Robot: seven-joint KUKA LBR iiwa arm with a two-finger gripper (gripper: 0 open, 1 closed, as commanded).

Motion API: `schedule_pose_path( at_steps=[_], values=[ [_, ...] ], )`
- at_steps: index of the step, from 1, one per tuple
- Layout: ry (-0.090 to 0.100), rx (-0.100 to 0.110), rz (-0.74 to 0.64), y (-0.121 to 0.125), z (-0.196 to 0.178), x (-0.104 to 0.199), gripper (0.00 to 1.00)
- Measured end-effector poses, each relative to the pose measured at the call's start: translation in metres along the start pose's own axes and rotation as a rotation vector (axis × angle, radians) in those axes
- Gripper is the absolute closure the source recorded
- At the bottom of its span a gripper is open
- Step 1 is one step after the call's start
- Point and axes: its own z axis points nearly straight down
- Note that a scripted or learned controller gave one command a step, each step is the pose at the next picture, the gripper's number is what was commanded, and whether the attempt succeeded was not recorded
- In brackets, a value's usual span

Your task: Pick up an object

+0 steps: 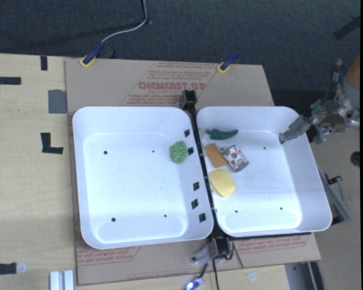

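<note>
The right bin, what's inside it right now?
The right bin holds a dark green pepper-like piece, an orange block, a small red-and-white patterned package and a yellow lemon-like object. Anything underneath them is hidden.

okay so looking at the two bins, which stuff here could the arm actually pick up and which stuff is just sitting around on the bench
Could be picked up:
green bumpy ball, left bin
dark green pepper
orange block
red and white packet
yellow lemon, all right bin

Just sitting around:
cardboard sheet
two clamps
cable
</note>
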Motion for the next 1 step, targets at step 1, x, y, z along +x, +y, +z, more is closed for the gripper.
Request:
schedule_pose_path(
  at_steps=[1],
  values=[
    [0.000, 0.000, -0.001, 0.0001, -0.0098, 0.0005, 1.00]
  ],
)
